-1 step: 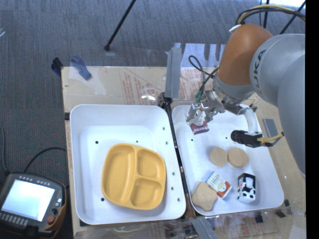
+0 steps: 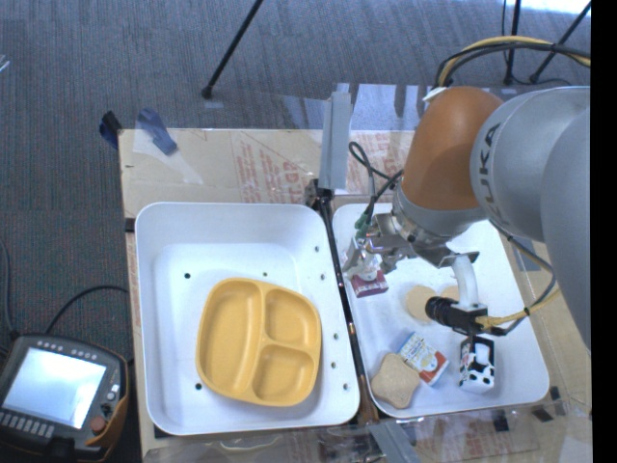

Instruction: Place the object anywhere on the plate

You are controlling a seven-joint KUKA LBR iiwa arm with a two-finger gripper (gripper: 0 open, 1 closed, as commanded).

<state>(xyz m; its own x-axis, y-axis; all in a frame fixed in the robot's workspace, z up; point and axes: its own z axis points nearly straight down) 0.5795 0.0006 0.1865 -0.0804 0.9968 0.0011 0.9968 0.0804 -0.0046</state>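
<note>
Gripper (image 2: 367, 258) sat at the left edge of the right bin (image 2: 525, 355), over a small red-and-white packet (image 2: 367, 283); can't tell its state. Yellow plate (image 2: 258, 340) lay in the left bin (image 2: 164, 258), lower middle of frame.

Open room across the yellow plate (image 2: 258, 341) at lower centre-left of the frame, all three compartments bare. Crowded in the right bin (image 2: 525, 374): toast slice (image 2: 394, 381), small carton (image 2: 423, 357), cow-patterned box (image 2: 477, 365), pale disc (image 2: 421, 303). Blocked at upper right by the grey arm (image 2: 521, 162). Possibly a small red packet (image 2: 367, 284) beneath the wrist, blurred.
</note>
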